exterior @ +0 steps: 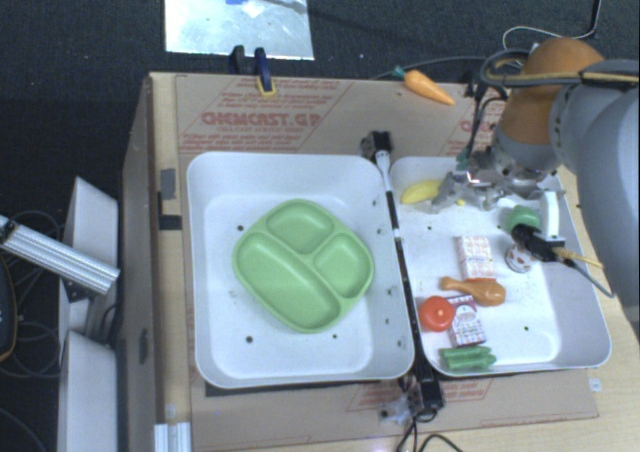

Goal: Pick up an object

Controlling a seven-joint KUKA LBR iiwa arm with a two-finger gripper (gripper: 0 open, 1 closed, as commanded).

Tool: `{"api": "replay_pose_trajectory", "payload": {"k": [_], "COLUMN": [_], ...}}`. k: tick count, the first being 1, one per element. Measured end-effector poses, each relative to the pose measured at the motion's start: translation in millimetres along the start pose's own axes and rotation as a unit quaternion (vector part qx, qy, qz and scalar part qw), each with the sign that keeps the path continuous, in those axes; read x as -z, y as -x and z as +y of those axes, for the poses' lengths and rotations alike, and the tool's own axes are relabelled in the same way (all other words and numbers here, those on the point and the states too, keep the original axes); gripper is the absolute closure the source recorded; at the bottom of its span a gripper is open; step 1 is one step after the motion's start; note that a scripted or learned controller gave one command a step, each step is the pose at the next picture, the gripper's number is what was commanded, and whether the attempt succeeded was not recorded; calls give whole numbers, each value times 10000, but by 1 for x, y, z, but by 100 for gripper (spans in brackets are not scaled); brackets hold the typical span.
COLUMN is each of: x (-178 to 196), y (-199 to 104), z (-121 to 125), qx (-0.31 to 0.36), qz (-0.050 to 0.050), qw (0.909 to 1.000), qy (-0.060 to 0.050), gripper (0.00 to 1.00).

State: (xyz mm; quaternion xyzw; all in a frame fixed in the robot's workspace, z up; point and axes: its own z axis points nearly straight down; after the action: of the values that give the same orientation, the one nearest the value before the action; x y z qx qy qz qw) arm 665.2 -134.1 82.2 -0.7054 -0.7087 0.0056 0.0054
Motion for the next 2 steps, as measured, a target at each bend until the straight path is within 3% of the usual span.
{"api": "replay_pose_trajectory", "payload": {"k": [2], "x": [0], "y": [11], "z": [0], "qx": [-2], "qz": [8], "qw": [10000], "qy": [0], "gripper": [0]}}
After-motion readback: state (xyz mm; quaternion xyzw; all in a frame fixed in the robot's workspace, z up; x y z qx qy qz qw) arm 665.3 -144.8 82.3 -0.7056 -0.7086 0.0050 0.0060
